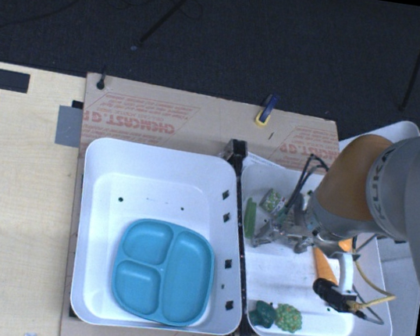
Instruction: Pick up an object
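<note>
Camera view: a single camera looking down at a slant on both bins.
Arm: the grey arm with an orange band [354, 182] reaches in from the right and bends down over the right-hand bin.
Claw: the metal gripper [272, 233] sits low in the upper left part of the right shallow white bin [283, 282]. Whether it is wide, narrow or holding anything cannot be told, since its tip is small and mixed up with dark cabling.
Nearest things: a long narrow green piece [250, 217] lies along this bin's left wall, just beside the gripper on the left. A pale green knobbly lump [272, 201] sits just above the gripper, near the bin's upper wall. Whether the gripper touches either one cannot be told.
Orange thing: an orange tapered piece [324, 264] lies on the bin floor to the right of the gripper, below the wrist and partly hidden.
Lower wall: a dark teal-green lump [264, 314] and a light yellow-green knobbly lump [289, 319] rest side by side, touching each other, against the bin's lower wall and well apart from the gripper.
Left side: the left shallow white bin [161, 179] holds a light blue plastic plate with three compartments [164, 272]. The plate lies flat in the bin's lower half.
Under the bins: a brown cardboard sheet with red print [162, 120] carries both bins, and a blue and yellow clamp [266, 110] grips its top edge.
Bench: the pale wooden bench top [8, 194] shows to the left of the cardboard, with black and grey patches near its upper part.
</note>
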Robot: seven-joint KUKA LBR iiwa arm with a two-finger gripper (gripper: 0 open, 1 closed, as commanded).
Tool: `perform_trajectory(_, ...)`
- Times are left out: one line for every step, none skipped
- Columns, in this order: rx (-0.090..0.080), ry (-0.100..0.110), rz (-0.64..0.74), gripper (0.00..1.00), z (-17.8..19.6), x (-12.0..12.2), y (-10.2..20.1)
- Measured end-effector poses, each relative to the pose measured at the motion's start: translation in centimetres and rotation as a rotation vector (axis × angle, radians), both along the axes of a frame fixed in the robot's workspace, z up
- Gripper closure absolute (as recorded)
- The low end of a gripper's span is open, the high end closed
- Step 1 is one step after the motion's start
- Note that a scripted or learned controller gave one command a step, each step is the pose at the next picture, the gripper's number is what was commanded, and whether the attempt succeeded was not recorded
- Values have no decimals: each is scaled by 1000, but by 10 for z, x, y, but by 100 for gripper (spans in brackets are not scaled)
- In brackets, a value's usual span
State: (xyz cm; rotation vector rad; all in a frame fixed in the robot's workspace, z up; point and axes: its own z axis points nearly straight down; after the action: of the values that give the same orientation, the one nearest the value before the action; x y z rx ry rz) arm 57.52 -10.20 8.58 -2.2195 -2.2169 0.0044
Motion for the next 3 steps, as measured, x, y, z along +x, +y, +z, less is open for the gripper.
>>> perform_trajectory(1,0,-6,100,11,0,-1)
perform_trajectory(-1,-6,2,100,73,3,-2)
perform_trajectory(-1,-7,1,100,134,-3,-6)
